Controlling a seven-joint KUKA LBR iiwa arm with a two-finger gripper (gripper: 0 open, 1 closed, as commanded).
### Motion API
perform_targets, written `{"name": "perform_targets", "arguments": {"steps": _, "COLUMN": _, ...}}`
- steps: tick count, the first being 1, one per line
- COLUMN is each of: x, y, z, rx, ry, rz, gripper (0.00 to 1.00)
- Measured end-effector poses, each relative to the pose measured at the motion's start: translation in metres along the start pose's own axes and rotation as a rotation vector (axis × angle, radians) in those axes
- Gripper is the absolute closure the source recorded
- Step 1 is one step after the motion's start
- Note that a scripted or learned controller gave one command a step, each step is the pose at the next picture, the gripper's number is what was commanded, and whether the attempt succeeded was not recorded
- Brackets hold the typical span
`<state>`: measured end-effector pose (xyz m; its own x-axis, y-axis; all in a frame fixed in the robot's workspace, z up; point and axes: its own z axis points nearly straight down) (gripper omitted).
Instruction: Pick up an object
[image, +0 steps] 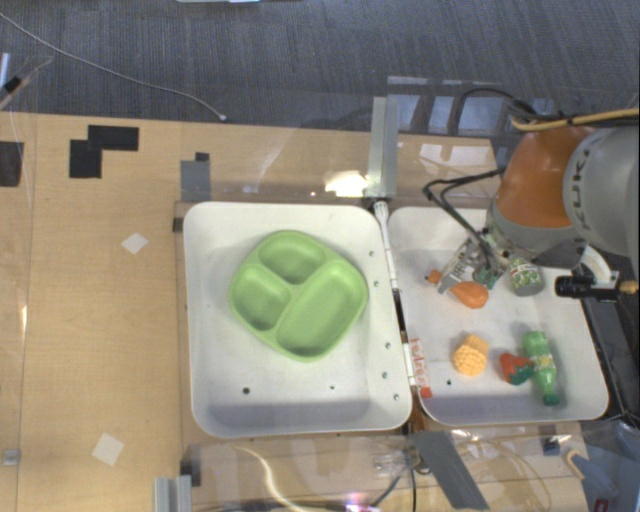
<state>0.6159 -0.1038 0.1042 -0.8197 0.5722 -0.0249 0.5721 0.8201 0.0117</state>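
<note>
The grey arm (600, 190) reaches in from the right at the far side, its orange band (535, 180) just above the wrist. The gripper (468, 268) points down and leftward, low over the right bin's far part.

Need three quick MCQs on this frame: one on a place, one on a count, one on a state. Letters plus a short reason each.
1. Where does the green divided plate lie?
A. in the left bin
B. in the right bin
C. on the bare bench

2. How many compartments does the plate have?
A. two
B. three
C. five

3. How does the green bottle rest?
A. upright
B. lying on its side
C. inside the plate

Answers:
1 A, the plate sits in the middle of the left bin.
2 B, two small wells and one long one are moulded in.
3 B, it lies flat on the right bin's floor beside a red item, near the yellow corn toy.
</note>
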Motion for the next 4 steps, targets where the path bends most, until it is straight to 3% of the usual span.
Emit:
{"name": "perform_targets", "arguments": {"steps": 1, "x": 0.033, "y": 0.099, "z": -0.085, "rx": 0.005, "ry": 0.016, "rz": 0.417, "gripper": 1.0}}
{"name": "perform_targets", "arguments": {"steps": 2, "x": 0.116, "y": 0.093, "z": -0.082, "rx": 0.02, "ry": 0.017, "rz": 0.935, "gripper": 1.0}}
{"name": "perform_targets", "arguments": {"steps": 3, "x": 0.199, "y": 0.125, "z": -0.088, "rx": 0.025, "ry": 0.017, "rz": 1.198, "gripper": 1.0}}
{"name": "perform_targets", "arguments": {"steps": 4, "x": 0.265, "y": 0.178, "z": -0.115, "rx": 0.029, "ry": 0.012, "rz": 1.617, "gripper": 1.0}}
